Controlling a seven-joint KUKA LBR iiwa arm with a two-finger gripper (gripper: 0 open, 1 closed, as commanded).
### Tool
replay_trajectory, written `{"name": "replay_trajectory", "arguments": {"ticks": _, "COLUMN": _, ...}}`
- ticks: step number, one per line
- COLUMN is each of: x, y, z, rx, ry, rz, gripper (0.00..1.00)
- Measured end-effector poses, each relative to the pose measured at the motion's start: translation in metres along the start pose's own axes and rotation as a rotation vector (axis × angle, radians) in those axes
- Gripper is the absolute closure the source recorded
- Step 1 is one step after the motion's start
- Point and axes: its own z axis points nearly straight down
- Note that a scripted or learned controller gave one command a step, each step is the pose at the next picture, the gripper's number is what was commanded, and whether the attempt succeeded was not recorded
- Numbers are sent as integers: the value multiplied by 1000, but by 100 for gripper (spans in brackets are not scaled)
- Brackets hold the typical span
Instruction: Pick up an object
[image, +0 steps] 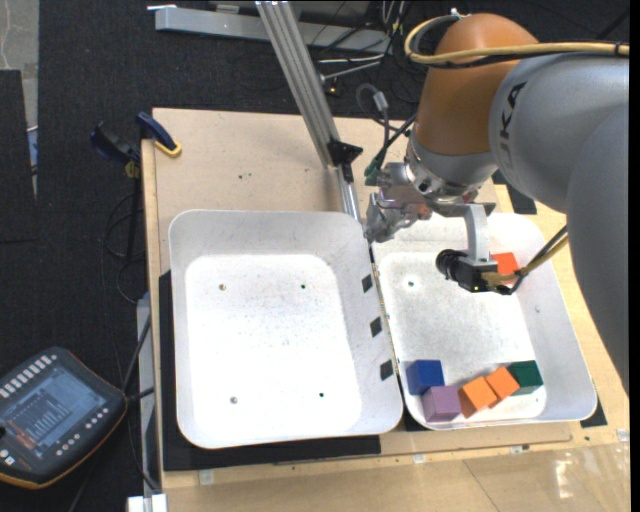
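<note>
Four small blocks lie at the near edge of the right bin (470, 320): a blue one (424, 375), a purple one (441, 403), an orange one (479, 392) and a green one (525, 377). They sit close together in a short row. My gripper (385, 222) hangs over the far left corner of the right bin, near the wall shared with the left bin (180, 240). It is well apart from the blocks, and I see nothing held in it. A small orange piece (506, 263) shows beside a black fitting under the wrist; what it is stays unclear.
A slanted aluminium strut (305, 85) crosses the bench's far side and ends close to the gripper. A blue and yellow clamp (150, 132) grips the bench's far left corner. A teach pendant (50, 415) lies off the bench at lower left.
</note>
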Motion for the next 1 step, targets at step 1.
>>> {"name": "replay_trajectory", "arguments": {"ticks": 1, "x": 49, "y": -28, "z": 5, "rx": 2, "ry": 0, "rz": 0, "gripper": 100}}
